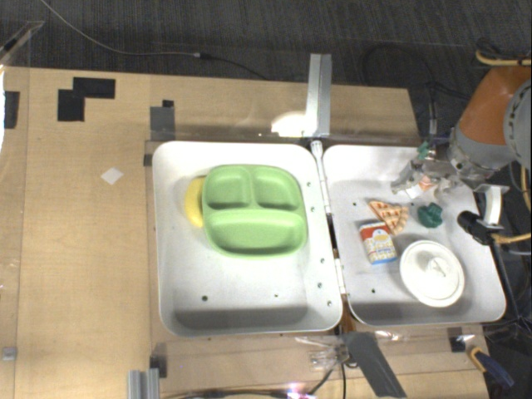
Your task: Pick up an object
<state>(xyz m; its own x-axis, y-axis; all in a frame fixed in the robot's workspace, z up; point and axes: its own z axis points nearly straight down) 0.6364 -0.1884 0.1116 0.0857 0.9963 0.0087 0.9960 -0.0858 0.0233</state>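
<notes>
My gripper (426, 179) hangs low over the far part of the right bin (349, 160), below the arm's orange band. Just in front of it lie a small dark green object (430, 216) and an orange waffle-patterned wedge (387, 214). A small red, white and blue carton (379, 243) lies nearer the front, next to a round white bowl (431, 272). A small orange patch shows right at the gripper, too blurred to name. In the left bin (241, 306) a green divided plate (252, 209) rests partly over a yellow object (193, 201).
A metal post (319, 90) stands behind the seam between the bins. The bins sit on a wooden bench (75, 248) with black marks at the far left. Cables and a black part (474, 227) crowd the right bin's right edge.
</notes>
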